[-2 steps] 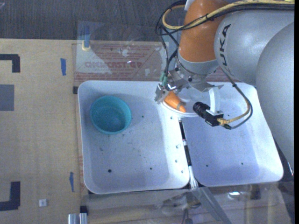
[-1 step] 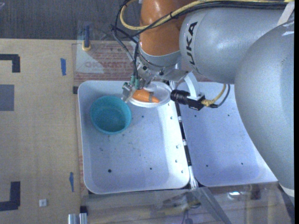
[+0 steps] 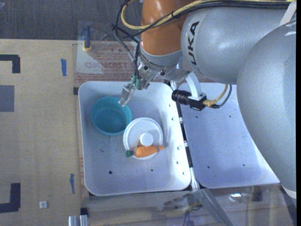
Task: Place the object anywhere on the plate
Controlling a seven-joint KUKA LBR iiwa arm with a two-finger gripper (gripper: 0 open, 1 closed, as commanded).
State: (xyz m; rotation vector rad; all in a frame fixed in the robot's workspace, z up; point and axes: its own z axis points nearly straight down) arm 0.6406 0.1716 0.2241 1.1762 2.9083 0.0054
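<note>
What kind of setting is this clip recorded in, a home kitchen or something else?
Most likely a robotics lab bench, not a kitchen: a KUKA arm reaches over two shallow white bins, blue tape marks dot the board, and toy items sit on a white plate.

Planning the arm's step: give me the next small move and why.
Probably lift the gripper away from the blue bowl. The orange carrot-like object already lies on the white plate beside a small white piece, so the placing looks done.
</note>
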